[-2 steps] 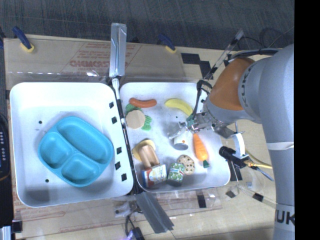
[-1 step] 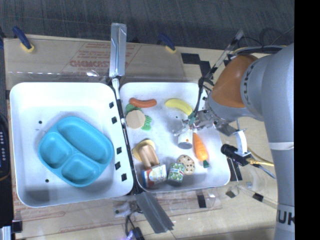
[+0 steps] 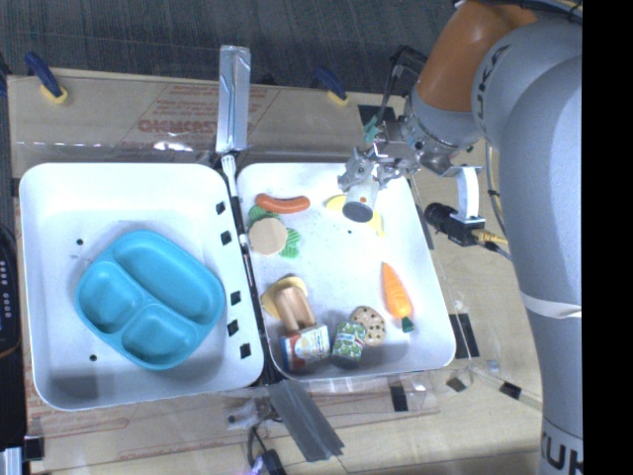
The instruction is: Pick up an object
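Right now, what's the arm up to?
The arm's gripper hangs over the far end of the right bin, above a yellow piece. Nothing is visibly between its fingers, so no pick yet. The toys lie in that bin: a hot dog, a burger, a carrot, a wooden piece, a can, a green carton and a cookie. The left bin holds a blue tray.

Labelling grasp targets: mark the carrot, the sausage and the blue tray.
carrot [image 3: 396,292], camera view, middle of its orange body
sausage [image 3: 283,204], camera view, middle of its length
blue tray [image 3: 148,296], camera view, ridge between its compartments
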Robot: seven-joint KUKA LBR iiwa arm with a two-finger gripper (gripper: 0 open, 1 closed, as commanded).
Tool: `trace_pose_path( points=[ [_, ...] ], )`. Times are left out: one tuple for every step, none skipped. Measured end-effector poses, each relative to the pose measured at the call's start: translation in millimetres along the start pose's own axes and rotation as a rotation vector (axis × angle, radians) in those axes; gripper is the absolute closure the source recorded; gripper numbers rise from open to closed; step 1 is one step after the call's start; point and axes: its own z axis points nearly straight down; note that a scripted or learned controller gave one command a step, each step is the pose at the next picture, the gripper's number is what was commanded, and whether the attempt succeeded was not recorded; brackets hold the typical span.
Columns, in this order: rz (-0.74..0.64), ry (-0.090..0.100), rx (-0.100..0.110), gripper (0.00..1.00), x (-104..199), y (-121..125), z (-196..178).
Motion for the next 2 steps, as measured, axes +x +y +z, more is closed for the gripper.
trace_pose_path(
  points=[
    [-0.166,0.003,0.012,1.00,12,-26,54],
    [-0.185,0.002,0.005,1.00,34,-21,14]
  ],
)
